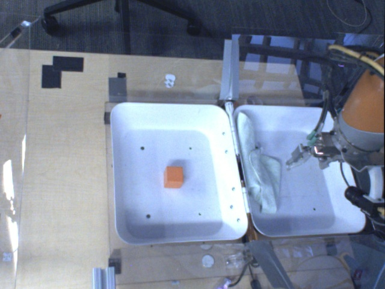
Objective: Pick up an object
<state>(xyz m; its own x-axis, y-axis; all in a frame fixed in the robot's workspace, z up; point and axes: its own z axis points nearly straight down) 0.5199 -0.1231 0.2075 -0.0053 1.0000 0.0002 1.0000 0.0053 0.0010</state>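
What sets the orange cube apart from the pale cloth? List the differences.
The orange cube is bright, small and rigid with flat faces; the pale cloth is whitish-green, larger, soft and crumpled. The cube sits near the middle of the left bin; the cloth lies along the left wall of the right bin. The hand hangs nearer the cloth. Both rest loose on a white bin floor.

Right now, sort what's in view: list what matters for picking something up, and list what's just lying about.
For the job:
- orange cube in the left bin
- pale cloth in the right bin, against its left wall
- gripper over the right bin

Lying about:
- black tape shapes on the bench
- small white scrap behind the left bin
- chair base on the floor
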